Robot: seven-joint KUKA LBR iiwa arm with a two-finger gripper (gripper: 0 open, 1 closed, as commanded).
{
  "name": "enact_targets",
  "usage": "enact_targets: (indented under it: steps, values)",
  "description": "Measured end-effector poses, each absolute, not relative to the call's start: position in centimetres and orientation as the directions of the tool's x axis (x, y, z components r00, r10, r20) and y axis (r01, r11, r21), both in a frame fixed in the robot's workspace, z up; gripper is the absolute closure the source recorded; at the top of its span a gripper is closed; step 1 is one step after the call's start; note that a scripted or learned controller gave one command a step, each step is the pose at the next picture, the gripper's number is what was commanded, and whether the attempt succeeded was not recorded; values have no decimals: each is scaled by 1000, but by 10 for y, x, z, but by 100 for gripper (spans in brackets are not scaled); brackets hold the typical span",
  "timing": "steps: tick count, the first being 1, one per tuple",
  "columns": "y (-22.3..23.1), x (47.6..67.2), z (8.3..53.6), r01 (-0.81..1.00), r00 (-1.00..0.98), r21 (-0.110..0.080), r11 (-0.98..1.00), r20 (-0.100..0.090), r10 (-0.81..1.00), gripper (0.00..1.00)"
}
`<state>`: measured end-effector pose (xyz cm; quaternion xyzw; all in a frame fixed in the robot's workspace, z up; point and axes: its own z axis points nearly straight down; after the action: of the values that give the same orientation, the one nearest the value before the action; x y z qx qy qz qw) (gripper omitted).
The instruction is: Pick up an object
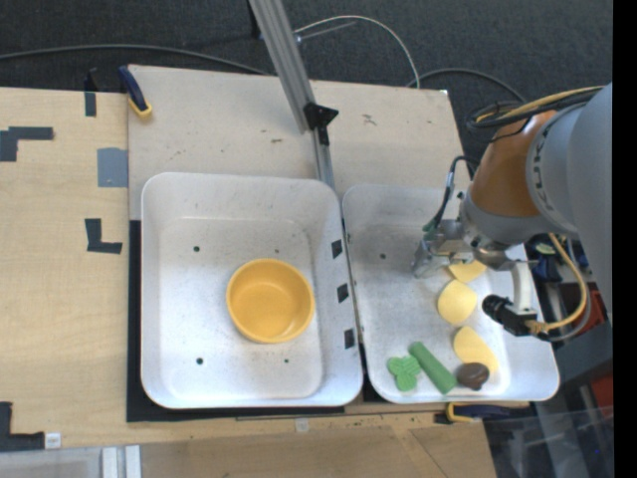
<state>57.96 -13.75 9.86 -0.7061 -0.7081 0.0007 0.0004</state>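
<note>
Green toy (421, 366) lies at the right bin's (383, 227) front edge; behind it the gripper (430, 260) hangs over yellow pieces (458, 302), finger spread hidden.

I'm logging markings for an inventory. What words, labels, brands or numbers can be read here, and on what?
None can be read.
Bowl, both bins and the toys by the gripper: no print seen.
Tape patches on the bench: blank.
White tag at the bench's front edge: too small to read.
</note>
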Motion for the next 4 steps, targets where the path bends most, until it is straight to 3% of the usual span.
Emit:
enact_targets:
  steps: [3,4]
  values:
    - [-132,574,240,1000,-2,3,2,-1,1000,100]
    - [-78,576,247,1000,-7,0,7,2,1000,100]
